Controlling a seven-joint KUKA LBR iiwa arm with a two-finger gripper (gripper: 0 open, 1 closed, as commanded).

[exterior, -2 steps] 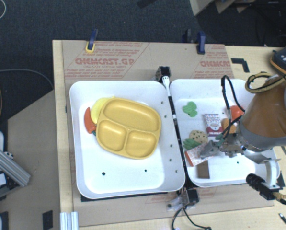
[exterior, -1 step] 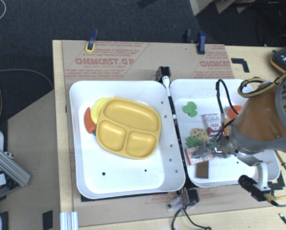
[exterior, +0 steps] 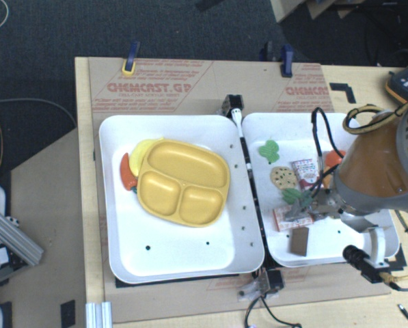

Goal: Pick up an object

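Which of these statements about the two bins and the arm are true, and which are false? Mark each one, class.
1. The yellow tray lies in the left bin. True.
2. The tray has a single compartment. False: it has three.
3. A cookie lies in the right bin. True.
4. The brown block lies on the tray. False: it lies in the right bin, near its front edge.
5. The gripper is over the left bin. False: it is over the right bin, among the small things there.
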